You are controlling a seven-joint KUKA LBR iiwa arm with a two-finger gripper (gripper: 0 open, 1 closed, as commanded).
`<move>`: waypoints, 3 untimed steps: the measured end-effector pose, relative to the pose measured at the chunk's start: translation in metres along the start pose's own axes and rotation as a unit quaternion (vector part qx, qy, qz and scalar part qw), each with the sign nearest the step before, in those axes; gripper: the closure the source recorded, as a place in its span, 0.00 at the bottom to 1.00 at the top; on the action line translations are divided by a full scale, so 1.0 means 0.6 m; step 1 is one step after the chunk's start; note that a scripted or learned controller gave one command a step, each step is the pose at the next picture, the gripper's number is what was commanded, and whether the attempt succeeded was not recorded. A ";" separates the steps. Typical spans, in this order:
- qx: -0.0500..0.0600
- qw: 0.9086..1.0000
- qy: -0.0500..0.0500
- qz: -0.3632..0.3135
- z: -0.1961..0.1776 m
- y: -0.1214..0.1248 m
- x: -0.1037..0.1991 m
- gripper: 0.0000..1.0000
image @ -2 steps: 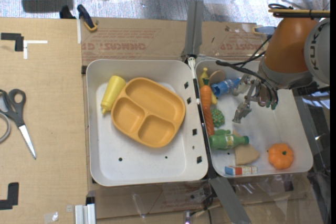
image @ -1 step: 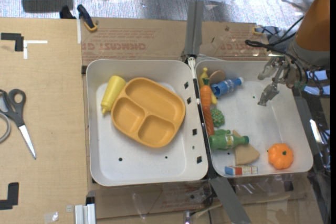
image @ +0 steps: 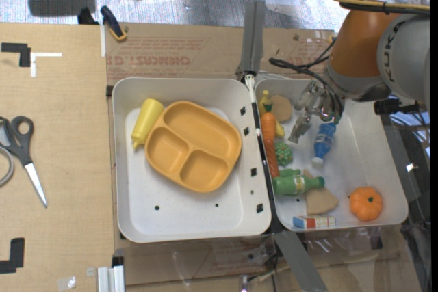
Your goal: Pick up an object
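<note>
Camera view, gripper [image: 309, 121] fingers spread, holding nothing, above right bin [image: 383, 167], mirrored writing on cardboard [image: 171, 58] unreadable.

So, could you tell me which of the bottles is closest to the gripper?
The blue bottle, just beside the gripper; the green bottle and yellow bottle lie farther off.

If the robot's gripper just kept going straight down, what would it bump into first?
Probably the bare white floor of the right bin. The gripper hangs between the carrot and the blue bottle. Depth is hard to judge, so it might brush the bottle.
</note>
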State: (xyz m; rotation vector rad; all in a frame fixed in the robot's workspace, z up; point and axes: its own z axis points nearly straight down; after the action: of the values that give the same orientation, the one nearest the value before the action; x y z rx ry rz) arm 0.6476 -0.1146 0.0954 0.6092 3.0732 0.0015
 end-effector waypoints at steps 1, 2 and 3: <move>0.001 0.999 0.003 -0.050 -0.008 -0.104 0.125 0.00; 0.001 1.000 0.002 -0.019 0.004 -0.045 0.102 0.00; 0.001 0.998 0.002 -0.060 -0.124 -0.118 0.038 0.00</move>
State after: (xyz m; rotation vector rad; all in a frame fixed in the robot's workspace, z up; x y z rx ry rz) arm 0.5986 -0.1715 0.1697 0.4234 3.1079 -0.0010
